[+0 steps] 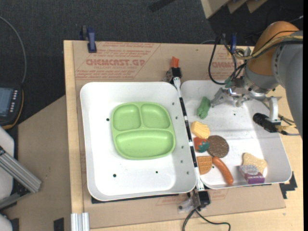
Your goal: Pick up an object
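Bench (120,61): brown board, two shallow white bins side by side. Left bin (96,167) carries a green divided plate (143,130), three compartments, nothing in them. Right bin (274,148) holds all the small items, so you work there.

Arm (284,57) comes in from the right, orange band above the wrist, and hangs over the far end of the right bin. Gripper (231,94) sits near the bin's far-left corner, above bare floor. You can't tell from this angle whether the jaws stand open or closed; nothing shows between them, so count it as carrying nothing.

Candidates, biggest down: brown round patty (218,146) mid-bin; orange sausage (224,170) toward the near edge; tan bread wedge (255,162) with a purple block (252,176) touching it at the near-right corner; yellow chip (200,129) and waffle piece (204,164) close against the left wall; green pickle (203,107), just beside the gripper.

Judgement: the pickle is your best pick. It lies apart from everything else and nearest the tool. Line the jaws across its narrow width, centre over its middle, descend straight. Watch the left wall close by; keep the outer finger clear of it. Avoid the cluster round the patty, where neighbours touch and a finger may land on two things.
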`<state>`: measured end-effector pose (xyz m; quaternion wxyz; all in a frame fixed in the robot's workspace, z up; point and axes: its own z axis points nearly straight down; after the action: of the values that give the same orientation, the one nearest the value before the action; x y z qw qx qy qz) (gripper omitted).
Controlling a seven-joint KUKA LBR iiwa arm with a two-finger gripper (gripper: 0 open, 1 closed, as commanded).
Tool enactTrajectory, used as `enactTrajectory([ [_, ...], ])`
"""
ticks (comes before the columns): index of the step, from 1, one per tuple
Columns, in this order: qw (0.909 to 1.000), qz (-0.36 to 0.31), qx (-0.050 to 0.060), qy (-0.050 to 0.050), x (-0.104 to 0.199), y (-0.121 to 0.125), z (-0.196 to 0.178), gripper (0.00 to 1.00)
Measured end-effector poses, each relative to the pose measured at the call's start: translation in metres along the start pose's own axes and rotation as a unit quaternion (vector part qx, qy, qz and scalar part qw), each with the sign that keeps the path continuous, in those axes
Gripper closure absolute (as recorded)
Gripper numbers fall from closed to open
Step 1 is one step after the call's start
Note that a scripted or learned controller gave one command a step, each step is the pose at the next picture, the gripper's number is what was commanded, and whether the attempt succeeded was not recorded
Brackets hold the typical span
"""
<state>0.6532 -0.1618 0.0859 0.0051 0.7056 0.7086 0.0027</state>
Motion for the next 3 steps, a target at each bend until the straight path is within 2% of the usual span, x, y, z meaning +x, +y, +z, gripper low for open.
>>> enactTrajectory([
  [1, 1.0, 0.0, 0.004, 0.001, 0.037, 0.015, 0.001, 0.0],
  [2, 1.0, 0.006, 0.007, 0.001, -0.034, -0.061, -0.003, 0.0],
  [3, 1.0, 0.0, -0.003, -0.001, -0.016, -0.016, -0.122, 0.0],
])
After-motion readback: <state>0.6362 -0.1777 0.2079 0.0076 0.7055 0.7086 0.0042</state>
